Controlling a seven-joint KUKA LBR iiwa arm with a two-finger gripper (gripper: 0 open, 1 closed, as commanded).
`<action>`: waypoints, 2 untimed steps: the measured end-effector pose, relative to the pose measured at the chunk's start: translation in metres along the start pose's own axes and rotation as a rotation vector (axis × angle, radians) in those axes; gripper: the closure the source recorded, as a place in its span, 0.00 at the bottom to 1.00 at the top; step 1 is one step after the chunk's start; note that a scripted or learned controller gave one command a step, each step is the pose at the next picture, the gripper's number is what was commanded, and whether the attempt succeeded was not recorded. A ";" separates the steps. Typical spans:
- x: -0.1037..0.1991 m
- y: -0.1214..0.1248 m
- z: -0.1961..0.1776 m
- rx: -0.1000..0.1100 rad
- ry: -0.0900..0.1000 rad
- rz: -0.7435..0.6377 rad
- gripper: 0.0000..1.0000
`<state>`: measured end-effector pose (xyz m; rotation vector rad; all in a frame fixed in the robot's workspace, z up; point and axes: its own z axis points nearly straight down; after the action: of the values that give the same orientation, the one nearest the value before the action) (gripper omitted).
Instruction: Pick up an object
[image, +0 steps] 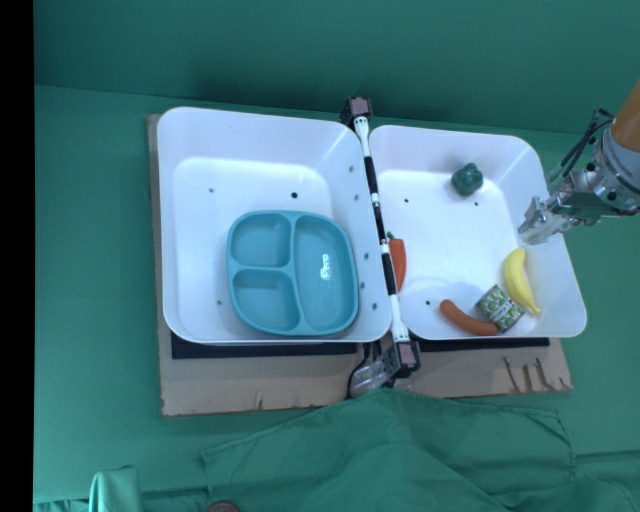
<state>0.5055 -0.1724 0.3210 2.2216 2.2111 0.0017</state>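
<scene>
R bin (430, 190) centre open; banana (521, 281), sausage (468, 318) crowd corner.

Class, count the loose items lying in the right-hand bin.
5: green pepper near the far wall, carrot along the divider, sausage, small carton and banana at the near right corner.

We see the gripper (534, 222) over the right bin's (450, 215) right rim, above the banana (519, 280); teal divided plate (292, 272) in the left bin (200, 160).

The arm (622, 150) is cut off by the right edge, and the pincer (537, 222) is too small to read
</scene>
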 end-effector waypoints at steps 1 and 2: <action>0.046 -0.033 -0.021 0.003 0.003 -0.001 1.00; -0.015 -0.038 0.022 0.003 0.001 0.000 1.00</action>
<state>0.4671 -0.1877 0.2988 2.2237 2.2132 0.0000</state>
